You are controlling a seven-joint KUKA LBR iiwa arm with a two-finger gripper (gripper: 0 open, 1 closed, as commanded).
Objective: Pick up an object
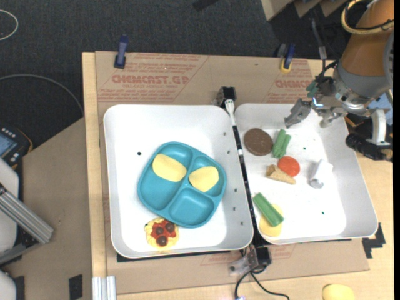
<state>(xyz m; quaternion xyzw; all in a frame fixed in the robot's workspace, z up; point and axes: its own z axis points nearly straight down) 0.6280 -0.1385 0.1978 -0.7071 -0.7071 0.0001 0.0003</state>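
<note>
My gripper [311, 117] hangs over the back of the right bin [350, 217]. Its two dark fingers are spread open with nothing between them. In that bin, just in front of and to the left of the gripper, lie a brown disc [257, 141] and a green stick [281, 142]. Closer to the front are a red tomato-like ball [288, 165], a tan wedge [279, 175] and a small grey-white piece [315, 174]. A green block [267, 207] rests on a yellow piece [270, 227] at the bin's front left.
The left bin [125, 136] holds a blue divided plate [178, 205] with two yellow pieces [166, 167] [204, 179], and a small pizza-like toy [161, 232] at the front. Blue clamps [120, 52] [287, 59] stand at the cardboard's back edge. A black clip [227, 95] sits between the bins.
</note>
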